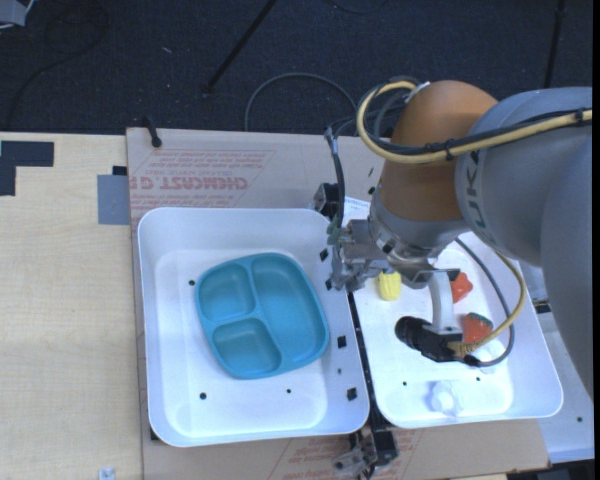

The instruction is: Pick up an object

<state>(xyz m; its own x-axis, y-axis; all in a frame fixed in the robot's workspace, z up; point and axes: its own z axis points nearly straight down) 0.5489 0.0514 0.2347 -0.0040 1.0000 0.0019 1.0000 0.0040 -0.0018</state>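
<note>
The arm is hanging over the right bin, pincer near a yellow piece; grip unclear, nothing visibly being lifted yet

Right bin partly behind arm

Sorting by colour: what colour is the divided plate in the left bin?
Light blue, a teal shade; the divided plate shows plainly in the camera view.
</note>
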